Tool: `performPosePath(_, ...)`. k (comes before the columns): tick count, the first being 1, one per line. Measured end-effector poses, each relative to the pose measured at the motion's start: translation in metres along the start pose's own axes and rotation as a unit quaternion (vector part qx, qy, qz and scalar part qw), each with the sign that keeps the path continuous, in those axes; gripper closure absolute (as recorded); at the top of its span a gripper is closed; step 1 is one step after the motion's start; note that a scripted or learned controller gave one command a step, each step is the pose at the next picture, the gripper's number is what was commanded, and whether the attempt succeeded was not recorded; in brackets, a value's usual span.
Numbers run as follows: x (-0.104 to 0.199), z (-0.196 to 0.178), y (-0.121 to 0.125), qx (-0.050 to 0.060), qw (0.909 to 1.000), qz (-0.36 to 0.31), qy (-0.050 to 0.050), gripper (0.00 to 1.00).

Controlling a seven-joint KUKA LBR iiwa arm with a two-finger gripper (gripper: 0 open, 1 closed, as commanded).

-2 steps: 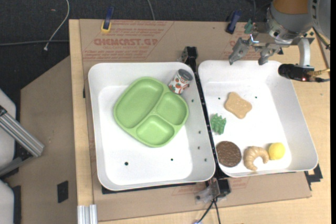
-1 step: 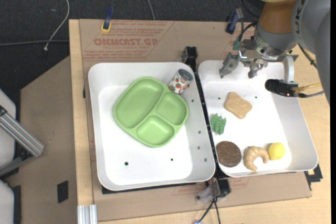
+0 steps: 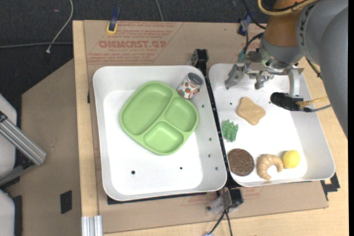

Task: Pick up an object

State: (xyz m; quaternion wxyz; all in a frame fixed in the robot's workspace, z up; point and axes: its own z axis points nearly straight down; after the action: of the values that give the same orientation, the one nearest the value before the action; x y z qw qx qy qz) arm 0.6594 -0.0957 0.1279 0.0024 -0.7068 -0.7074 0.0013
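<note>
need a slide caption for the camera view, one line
KUKA arm's open hand hovers at the far end of the right bin, above a toast slice; green divided plate sits in the left bin.

toast slice — tan, flat | right bin, upper middle, seemingly untouched

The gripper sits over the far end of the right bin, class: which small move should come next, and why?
Probably a short move toward the near side, then down onto the bread slice. The gripper hangs open over bare bin floor with nothing between its fingers, and the slice is the closest item, lying apart from the others.
</note>
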Motion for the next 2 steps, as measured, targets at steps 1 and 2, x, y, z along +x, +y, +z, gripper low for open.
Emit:
performPosePath(1, 0.001, 0.046, -0.001, 0.001, 1.0, 0.0, 0.0, 0.0)
performPosePath(2, 0.001, 0.031, 0.001, -0.003, 1.0, 0.0, 0.0, 1.0)
